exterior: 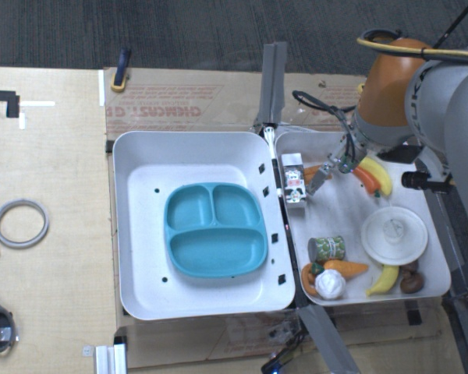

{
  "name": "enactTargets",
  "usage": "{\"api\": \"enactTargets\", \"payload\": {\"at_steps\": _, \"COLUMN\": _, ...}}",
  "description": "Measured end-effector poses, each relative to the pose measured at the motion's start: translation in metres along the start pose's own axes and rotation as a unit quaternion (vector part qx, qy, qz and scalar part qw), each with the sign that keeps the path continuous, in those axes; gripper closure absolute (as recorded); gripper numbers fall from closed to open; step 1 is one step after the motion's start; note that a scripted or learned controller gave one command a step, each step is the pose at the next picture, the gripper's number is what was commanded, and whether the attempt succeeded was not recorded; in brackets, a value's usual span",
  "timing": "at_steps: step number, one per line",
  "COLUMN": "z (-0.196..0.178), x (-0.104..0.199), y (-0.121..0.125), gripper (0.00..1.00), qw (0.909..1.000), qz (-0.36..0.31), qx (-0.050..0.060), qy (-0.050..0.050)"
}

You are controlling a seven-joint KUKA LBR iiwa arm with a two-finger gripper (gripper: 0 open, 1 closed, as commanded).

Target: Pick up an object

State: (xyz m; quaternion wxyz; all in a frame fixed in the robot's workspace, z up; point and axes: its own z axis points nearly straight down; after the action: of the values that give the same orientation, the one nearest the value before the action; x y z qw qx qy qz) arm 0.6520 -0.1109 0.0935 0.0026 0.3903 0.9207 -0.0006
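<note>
The arm (421, 92) reaches into the right bin (339, 209) from the right, its end effector (327, 174) low over the bin's upper part. Whether the end effector is open or closed, or has hold of anything, I cannot tell. Just left of it, a small white box (293, 179) lies against the bin's left wall. Just right of it are a banana (378, 174) and an orange piece (365, 179). Lower in the bin sit a white lid (395, 234), a green can (327, 248), a carrot (345, 268), a white ball (330, 284), a second banana (383, 280) and a brown piece (411, 280). The left bin (132, 232) holds a blue divided plate (216, 229). A grey ring (19, 223) lies on the surface (47, 302) left of the bins.
</note>
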Motion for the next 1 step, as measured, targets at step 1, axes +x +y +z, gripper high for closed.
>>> {"api": "enactTargets", "payload": {"at_steps": 1, "z": -0.0107, "x": -0.0009, "y": 0.0011, "gripper": 1.00, "qw": 1.0000, "qz": -0.001, "qx": -0.001, "qy": -0.003}}
